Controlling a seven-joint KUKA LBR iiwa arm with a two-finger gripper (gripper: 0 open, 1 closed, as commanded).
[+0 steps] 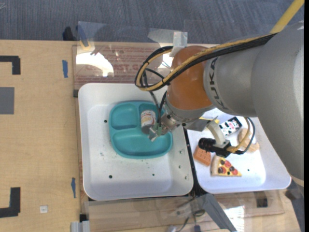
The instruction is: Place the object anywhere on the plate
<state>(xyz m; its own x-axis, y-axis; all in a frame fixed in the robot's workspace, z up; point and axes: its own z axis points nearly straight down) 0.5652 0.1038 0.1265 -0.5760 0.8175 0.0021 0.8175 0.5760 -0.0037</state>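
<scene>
Reaching from the right, the hand point(155, 131) hangs over the plate point(126, 132).

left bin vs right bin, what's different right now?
The left bin holds a teal divided plate with a small jar on it; the right bin holds loose toy food, including a pizza slice. The gripper is over the left bin, not the right bin. Both are shallow, white and side by side.
</scene>
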